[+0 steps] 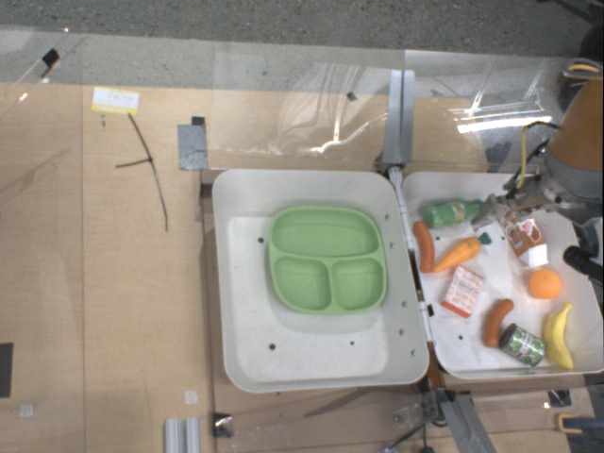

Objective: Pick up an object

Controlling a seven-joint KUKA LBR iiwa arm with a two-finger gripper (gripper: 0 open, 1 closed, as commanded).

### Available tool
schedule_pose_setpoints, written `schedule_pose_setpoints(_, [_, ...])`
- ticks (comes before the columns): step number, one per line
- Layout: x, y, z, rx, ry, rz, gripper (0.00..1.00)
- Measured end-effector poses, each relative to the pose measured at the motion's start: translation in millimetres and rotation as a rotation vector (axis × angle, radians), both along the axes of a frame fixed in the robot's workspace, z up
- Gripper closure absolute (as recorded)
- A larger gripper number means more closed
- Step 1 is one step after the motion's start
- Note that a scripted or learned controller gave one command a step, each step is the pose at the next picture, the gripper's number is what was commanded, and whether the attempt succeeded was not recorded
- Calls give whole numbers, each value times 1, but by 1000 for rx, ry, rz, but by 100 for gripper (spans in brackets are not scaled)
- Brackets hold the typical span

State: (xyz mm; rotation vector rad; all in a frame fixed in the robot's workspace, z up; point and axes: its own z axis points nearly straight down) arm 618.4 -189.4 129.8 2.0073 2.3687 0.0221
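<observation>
Gripper (pixel 497 206) is down in the right bin (pixel 453 357), can't tell if its jaws are apart or together. Green bottle (pixel 451 214) lies just left of it, carrot (pixel 460 252) slightly below.

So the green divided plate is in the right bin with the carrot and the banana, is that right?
Not quite. The camera view shows the green divided plate in the left bin, by itself. The carrot and the banana are in the right bin, as you said, among the other food items.
</observation>
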Motion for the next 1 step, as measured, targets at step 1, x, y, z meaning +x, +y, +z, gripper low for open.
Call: schedule_pose_setpoints(1, [-1,25,-37,9,32,118,0])
